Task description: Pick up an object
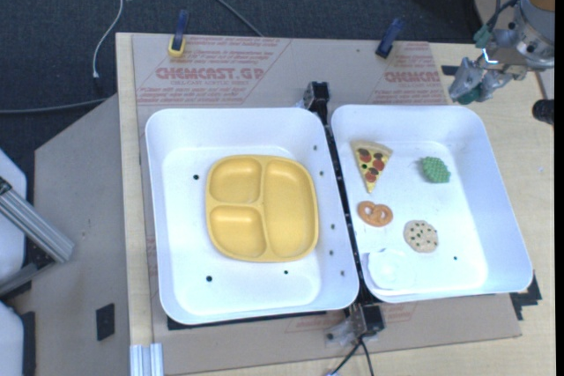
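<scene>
Yellow plate [263, 209] left; gripper [470, 84] above right bin [493, 189].

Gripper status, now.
Gripper: above the far right corner of the right bin, away from the toy food; whether it is open or closed cannot be told.

A divided plate [263, 209] is set in the left bin [167, 189], while a pizza slice [371, 164], broccoli [434, 170], pretzel [374, 213] and cookie [421, 235] are spread in the right bin [493, 216].
</scene>
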Available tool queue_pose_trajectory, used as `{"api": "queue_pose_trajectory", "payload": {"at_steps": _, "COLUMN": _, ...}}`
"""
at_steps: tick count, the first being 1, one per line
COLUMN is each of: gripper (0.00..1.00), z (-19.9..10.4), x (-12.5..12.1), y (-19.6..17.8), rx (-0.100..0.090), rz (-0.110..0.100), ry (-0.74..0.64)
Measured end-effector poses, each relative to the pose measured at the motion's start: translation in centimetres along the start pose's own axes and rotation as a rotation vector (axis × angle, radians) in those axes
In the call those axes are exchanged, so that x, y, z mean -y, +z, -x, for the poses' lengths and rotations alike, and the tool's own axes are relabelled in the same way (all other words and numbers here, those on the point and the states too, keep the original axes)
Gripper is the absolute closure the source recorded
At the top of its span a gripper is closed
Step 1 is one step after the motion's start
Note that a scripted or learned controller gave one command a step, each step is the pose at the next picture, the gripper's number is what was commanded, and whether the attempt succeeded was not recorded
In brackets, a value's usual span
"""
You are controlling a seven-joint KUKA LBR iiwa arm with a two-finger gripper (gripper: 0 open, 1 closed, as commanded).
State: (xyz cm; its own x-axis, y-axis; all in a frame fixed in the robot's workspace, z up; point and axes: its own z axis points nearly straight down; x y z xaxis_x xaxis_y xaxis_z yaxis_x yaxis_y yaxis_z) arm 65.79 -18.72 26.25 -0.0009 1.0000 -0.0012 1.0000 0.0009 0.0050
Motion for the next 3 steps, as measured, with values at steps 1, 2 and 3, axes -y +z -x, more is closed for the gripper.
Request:
{"api": "queue_pose_trajectory", "payload": {"at_steps": 1, "gripper": 1.0, "z": -5.4, "x": 2.0, "y": -0.6, "rx": -0.003, "rz": -0.007, "ry": -0.004}}
{"api": "queue_pose_trajectory", "payload": {"at_steps": 2, "gripper": 1.0, "z": -9.5, "x": 4.1, "y": -0.4, "rx": -0.003, "rz": -0.008, "ry": -0.002}}
{"api": "queue_pose_trajectory", "payload": {"at_steps": 3, "gripper": 1.0, "z": -14.8, "x": 5.7, "y": -0.9, "rx": -0.004, "rz": -0.007, "ry": -0.005}}
